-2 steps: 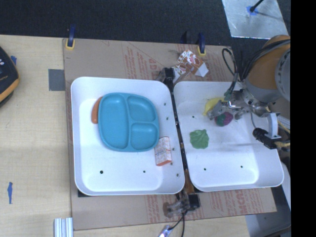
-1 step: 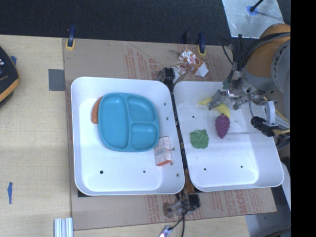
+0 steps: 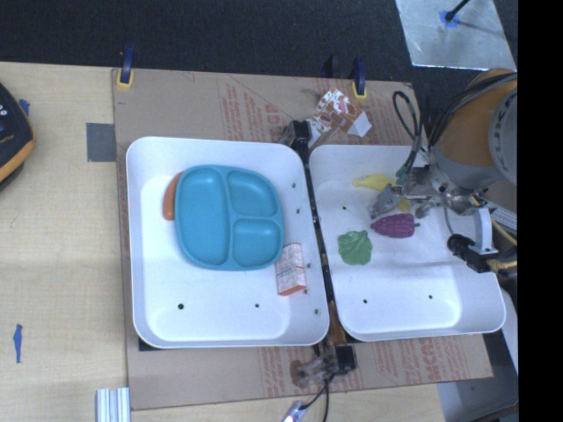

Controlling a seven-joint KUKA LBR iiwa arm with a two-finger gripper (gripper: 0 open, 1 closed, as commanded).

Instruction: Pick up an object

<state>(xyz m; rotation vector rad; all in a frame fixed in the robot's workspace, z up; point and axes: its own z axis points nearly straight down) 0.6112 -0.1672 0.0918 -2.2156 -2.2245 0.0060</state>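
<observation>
In the right bin [image 3: 413,319] lie a purple grape-like toy [image 3: 393,226], a green leafy toy [image 3: 355,247] and a yellow piece [image 3: 373,182]. My gripper [image 3: 392,202] hangs low over the bin, just above and touching the upper edge of the purple toy, between it and the yellow piece. The grey arm with its orange band [image 3: 479,104] comes in from the right. The left bin [image 3: 149,306] holds a blue divided plate [image 3: 230,216], an orange item [image 3: 168,197] tucked under the plate's left edge, and a small printed packet [image 3: 291,269].
Crumpled wrapper and paper scraps [image 3: 339,112] lie behind the bins on the cardboard. Black cables [image 3: 413,117] loop near the arm. A black and yellow device [image 3: 10,134] sits at the far left of the bench.
</observation>
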